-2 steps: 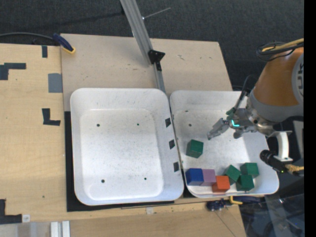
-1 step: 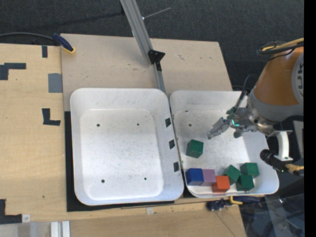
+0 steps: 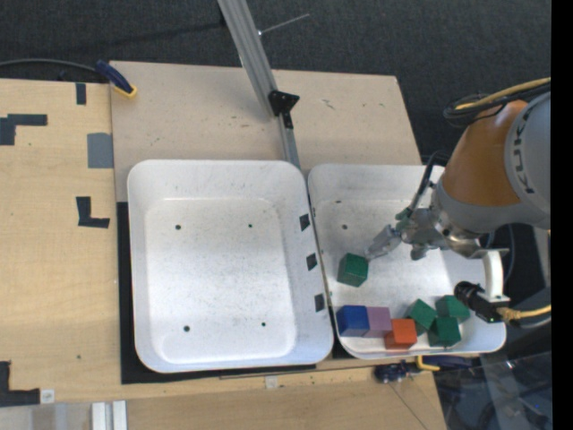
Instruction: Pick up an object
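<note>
In the right bin (image 3: pixel 367 186) a green cube (image 3: pixel 353 269) sits alone near the middle left. Along the front wall lie a blue cube (image 3: pixel 353 320), a purple cube (image 3: pixel 379 320) and an orange cube (image 3: pixel 402 332). Three green blocks (image 3: pixel 437 319) cluster at the front right corner. My gripper (image 3: pixel 401 245) hangs over the bin's middle, just up and right of the lone green cube. It is open, its fingers spread with nothing between them. The left fingertip (image 3: pixel 384 243) points toward the green cube and stays apart from it.
The left bin (image 3: pixel 143 240) stands beside the right one, sharing the middle wall. A slanted metal rail (image 3: pixel 251 47) runs from the top down to the bins' junction. The arm's orange band (image 3: pixel 479 159) is over the right bin's right side.
</note>
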Tool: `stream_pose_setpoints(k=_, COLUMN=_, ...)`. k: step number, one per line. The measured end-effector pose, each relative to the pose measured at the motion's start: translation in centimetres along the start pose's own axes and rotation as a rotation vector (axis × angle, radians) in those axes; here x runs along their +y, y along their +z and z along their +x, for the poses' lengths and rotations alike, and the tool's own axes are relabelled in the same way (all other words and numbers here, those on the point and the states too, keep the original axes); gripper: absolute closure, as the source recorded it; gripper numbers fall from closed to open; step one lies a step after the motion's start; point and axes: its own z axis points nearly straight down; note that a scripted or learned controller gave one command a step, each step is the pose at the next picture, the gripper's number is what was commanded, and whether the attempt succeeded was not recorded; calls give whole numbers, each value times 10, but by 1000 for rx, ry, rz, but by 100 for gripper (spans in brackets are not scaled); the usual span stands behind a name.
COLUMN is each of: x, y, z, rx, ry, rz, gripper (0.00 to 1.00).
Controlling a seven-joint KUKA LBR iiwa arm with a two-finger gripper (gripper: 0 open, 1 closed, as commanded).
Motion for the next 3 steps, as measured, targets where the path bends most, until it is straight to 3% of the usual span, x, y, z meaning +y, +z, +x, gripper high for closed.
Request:
stream_pose_setpoints(k=1, x=-4, y=49, z=-1, rx=6, ry=0, rz=-17, gripper=0)
stream_pose_setpoints(k=2, x=1, y=48, z=-2, rx=0, ry=1, rz=-25, gripper=0)
stream_pose_setpoints(k=3, x=3, y=36, z=-2, rx=-2, ry=0, rz=-32, gripper=100)
